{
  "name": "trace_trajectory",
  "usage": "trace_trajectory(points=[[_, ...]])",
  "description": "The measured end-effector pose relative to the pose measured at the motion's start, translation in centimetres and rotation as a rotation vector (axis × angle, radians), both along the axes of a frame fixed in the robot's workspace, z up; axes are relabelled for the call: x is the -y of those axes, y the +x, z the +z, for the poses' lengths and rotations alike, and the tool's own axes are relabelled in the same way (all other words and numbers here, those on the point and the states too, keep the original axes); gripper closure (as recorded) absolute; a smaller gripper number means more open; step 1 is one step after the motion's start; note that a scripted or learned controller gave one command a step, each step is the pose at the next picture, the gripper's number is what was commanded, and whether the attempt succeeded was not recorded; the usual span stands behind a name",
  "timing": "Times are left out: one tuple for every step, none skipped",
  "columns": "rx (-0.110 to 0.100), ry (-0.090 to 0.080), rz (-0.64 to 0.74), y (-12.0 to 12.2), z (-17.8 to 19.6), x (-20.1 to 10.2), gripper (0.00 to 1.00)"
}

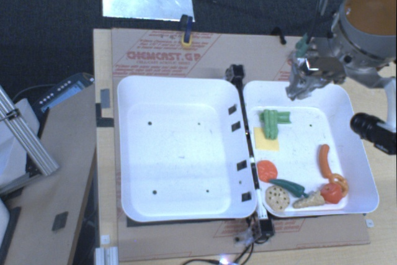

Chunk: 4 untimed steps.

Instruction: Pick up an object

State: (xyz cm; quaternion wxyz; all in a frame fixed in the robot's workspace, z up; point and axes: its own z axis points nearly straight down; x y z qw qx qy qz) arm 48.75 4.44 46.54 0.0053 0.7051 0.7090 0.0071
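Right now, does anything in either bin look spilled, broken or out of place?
Nothing stands out. The toy foods sit loose in the right bin: green piece on the yellow slice, cookie and tomato near the front. The gripper hangs above the bin's back edge.

Two white bins (180,87) are set on tan board printed in red. In the right bin are seen a green piece (272,121), a yellow square (267,140), an orange sausage (324,160), a red disc (267,170) and a speckled tan cookie (276,197).
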Motion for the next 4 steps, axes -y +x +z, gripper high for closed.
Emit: trace_trajectory(points=[[-0.025,-0.003,0.003,-0.1,-12.0,-4.9,1.0],[-0.015,-0.001,0.002,-0.1,-11.7,-9.2,1.0],[-0.001,0.002,-0.001,0.0,1.5,-8.2,1.0],[-0.027,-0.005,-0.003,-0.2,-12.8,-10.3,1.0]])
